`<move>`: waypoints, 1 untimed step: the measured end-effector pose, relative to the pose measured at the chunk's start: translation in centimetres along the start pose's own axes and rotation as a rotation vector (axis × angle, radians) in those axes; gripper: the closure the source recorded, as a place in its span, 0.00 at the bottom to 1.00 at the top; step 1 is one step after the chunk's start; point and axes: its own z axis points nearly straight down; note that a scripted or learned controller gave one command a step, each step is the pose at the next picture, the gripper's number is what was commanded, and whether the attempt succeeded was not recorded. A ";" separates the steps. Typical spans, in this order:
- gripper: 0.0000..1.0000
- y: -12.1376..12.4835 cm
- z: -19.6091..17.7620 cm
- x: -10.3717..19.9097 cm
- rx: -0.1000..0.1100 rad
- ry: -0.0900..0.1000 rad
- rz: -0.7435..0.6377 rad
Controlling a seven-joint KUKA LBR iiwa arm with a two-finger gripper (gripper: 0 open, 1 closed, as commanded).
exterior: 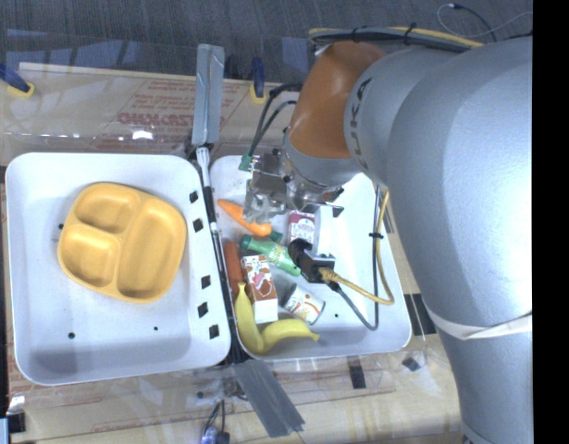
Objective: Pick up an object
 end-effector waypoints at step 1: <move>0.00 0.0 0.0 0.0 0.000 0.000 0.000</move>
